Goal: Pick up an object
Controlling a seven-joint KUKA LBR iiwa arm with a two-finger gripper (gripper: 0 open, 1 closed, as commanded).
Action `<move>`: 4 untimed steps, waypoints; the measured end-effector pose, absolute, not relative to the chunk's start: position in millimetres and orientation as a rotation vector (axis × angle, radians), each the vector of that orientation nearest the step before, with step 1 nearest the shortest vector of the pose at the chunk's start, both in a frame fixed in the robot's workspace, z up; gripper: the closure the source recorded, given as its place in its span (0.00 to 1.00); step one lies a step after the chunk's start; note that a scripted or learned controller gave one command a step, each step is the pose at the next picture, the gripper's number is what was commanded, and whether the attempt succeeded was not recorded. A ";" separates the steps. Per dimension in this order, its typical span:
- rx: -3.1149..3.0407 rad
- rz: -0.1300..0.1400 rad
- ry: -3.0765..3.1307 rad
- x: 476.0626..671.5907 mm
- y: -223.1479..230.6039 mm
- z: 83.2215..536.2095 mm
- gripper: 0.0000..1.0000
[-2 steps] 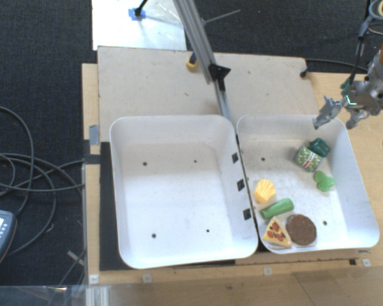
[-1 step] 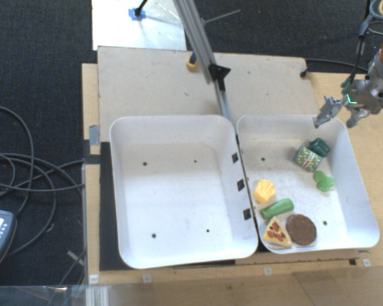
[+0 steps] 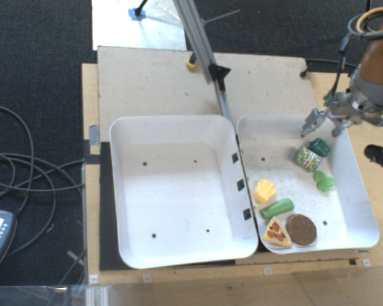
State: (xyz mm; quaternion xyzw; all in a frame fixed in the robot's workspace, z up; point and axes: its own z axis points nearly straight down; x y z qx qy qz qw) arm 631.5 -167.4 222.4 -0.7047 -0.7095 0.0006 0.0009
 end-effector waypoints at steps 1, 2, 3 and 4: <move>-2.216 0.003 -2.223 624.4 -162.1 163.7 0.00; -2.219 0.002 -2.222 626.7 -171.9 113.4 0.00; -2.228 -0.008 -2.232 630.6 -173.4 131.7 1.00; -2.226 -0.006 -2.228 624.8 -180.2 189.5 1.00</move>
